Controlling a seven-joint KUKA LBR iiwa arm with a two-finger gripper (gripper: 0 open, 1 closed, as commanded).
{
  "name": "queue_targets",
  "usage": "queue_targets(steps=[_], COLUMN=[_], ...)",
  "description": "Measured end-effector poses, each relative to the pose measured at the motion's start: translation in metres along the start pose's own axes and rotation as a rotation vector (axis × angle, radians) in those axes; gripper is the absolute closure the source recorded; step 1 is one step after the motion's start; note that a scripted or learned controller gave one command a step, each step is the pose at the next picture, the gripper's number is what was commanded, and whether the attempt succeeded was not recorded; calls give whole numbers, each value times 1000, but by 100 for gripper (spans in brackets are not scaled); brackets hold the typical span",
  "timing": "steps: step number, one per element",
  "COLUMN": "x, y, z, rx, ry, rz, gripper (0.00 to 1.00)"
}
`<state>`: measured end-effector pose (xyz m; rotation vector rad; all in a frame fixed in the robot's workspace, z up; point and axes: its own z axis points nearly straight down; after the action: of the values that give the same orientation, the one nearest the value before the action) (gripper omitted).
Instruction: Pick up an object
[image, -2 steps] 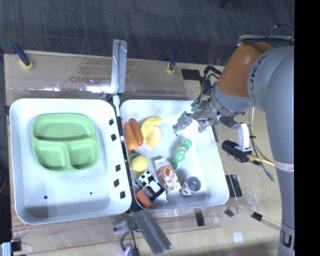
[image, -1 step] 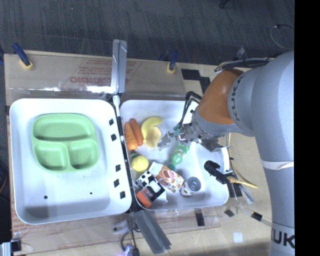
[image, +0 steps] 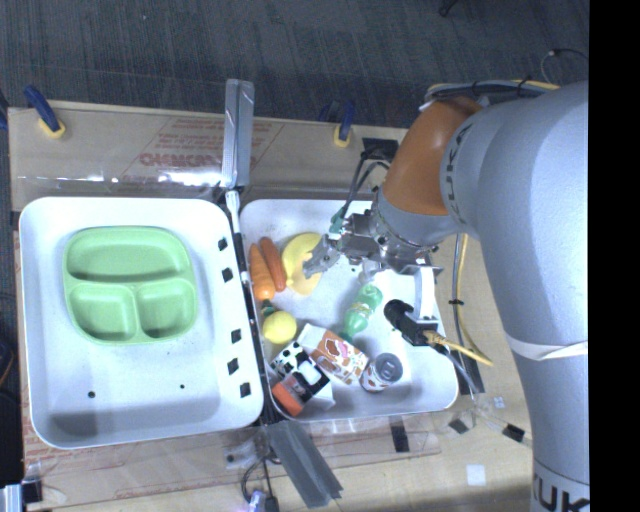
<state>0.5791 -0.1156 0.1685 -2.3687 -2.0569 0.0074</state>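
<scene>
The right bin (image: 440, 385) holds several items. Two orange carrots (image: 265, 268) lie along its left wall, with a yellow banana-like fruit (image: 300, 262) beside them. A yellow lemon (image: 280, 327) sits lower down, and a green bottle (image: 362, 310) lies near the middle. Toward the front are a patterned carton (image: 340, 357), a small can (image: 383, 371) and a black-and-white item (image: 297, 368) on an orange piece (image: 285, 396). My gripper (image: 338, 252) hovers low over the bin, just right of the yellow fruit and above the green bottle. It is open with nothing between its fingers.
The left bin (image: 60, 400) holds a green divided tray (image: 130, 280). A metal divider (image: 238, 130) rises between the bins. The grey arm with its orange band (image: 430, 160) covers the right bin's far right corner.
</scene>
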Motion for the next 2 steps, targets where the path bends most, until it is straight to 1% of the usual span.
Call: queue_targets(steps=[1,2], x=[20,23], y=[32,32], z=[78,70], rx=[-5,1], ry=[-4,0], rz=[-181,-187], gripper=[0,100])
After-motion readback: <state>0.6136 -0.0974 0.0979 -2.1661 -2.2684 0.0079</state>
